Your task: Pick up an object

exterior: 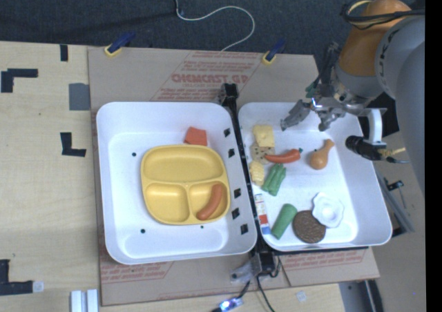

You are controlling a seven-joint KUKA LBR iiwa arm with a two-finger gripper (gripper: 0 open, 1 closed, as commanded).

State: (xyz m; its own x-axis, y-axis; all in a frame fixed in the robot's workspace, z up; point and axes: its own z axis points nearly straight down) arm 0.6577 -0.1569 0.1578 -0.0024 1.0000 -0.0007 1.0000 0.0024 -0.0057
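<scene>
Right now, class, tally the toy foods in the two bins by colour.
Green: 2
Orange or red: 3
Yellow: 2
Tan: 1
Brown: 1
White: 1
Total: 10

**End effector above right bin, far edge**

End effector (309, 114) hangs over the right bin (366, 197), fingers spread, nothing between them. Below it: cheese wedge (262, 135), red chili (282, 157), drumstick (319, 157), fried egg (327, 210). Left bin (114, 186) holds a yellow tray (173, 169) (sausage (212, 202) in one compartment).
</scene>
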